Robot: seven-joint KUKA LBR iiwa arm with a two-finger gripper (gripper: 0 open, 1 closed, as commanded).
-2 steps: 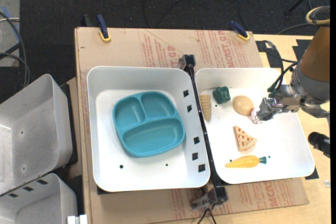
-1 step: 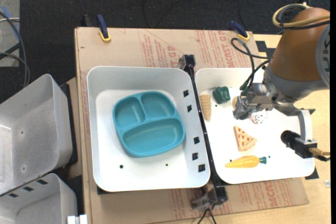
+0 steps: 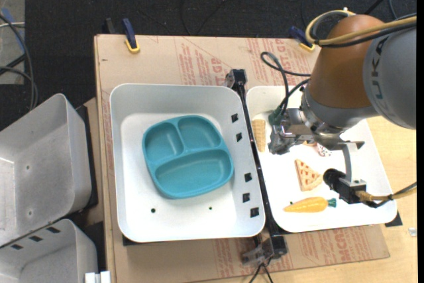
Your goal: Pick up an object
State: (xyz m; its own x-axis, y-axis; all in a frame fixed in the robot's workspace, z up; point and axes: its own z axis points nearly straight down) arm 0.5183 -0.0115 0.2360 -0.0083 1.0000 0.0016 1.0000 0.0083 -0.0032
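Hovering low in the right bin [image 3: 381, 162], tool [image 3: 283, 140] beside the ice-cream cone [image 3: 259, 134].
Finger state cannot be told; pizza slice [image 3: 307, 174] and carrot [image 3: 306, 205] lie nearby, so a descent may miss or nudge the cone against the wall.

Grey arm [image 3: 397, 76] with orange band [image 3: 344, 63], black lettering, yellow and black cables, metallic wrist.

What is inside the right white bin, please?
The right bin holds a pizza slice toy, a toy carrot and an ice-cream cone by its left wall. The arm covers the bin's upper part.
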